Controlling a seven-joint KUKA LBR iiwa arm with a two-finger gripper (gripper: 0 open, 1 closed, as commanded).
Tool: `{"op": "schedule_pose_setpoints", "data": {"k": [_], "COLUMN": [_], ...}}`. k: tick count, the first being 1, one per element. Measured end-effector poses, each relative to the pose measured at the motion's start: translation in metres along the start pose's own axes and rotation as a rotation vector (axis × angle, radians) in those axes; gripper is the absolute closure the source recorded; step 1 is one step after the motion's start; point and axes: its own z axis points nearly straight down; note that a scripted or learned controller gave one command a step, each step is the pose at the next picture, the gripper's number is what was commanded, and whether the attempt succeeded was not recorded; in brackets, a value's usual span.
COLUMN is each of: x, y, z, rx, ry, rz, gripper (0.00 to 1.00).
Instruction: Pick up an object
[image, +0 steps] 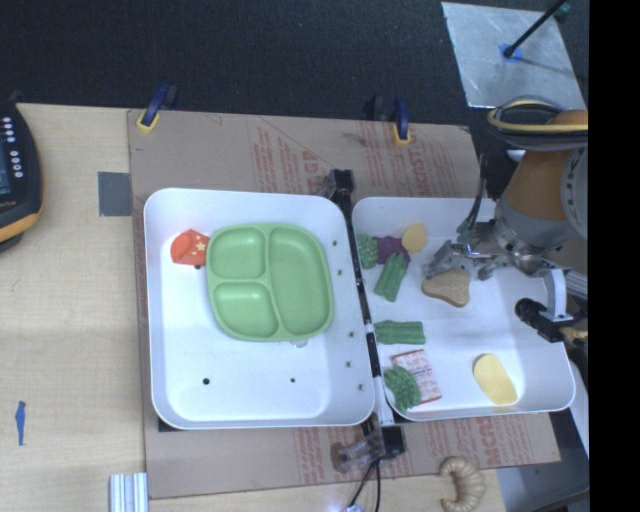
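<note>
The right bin (535, 400) holds several toy foods: a tan bread slice (447, 289), a yellow oval piece (494, 379), green pieces (391, 275) (399, 332) (402, 385), a purple piece (389, 245), a small yellow piece (414, 237) and a red-and-white packet (416, 372). My gripper (462, 256) hangs low over the bin's upper right part, just above the bread slice, fingers pointing left. Nothing shows between the fingers. The left bin (170, 300) holds a green divided plate (270, 281) and a red item (188, 247) beside it.
Both bins rest on a brown board held by blue clamps (401, 122). A handheld pendant (15, 170) lies at the far left. A curled tan object (463, 483) lies off the board at the bottom. The arm's grey body (545, 195) overhangs the right bin's far right side.
</note>
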Motion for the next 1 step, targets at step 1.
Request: {"op": "schedule_pose_setpoints", "data": {"k": [1], "x": [0.0214], "y": [-0.021], "z": [0.0013], "rx": [0.003], "ry": [0.001], "rz": [-0.002], "gripper": [0.0]}}
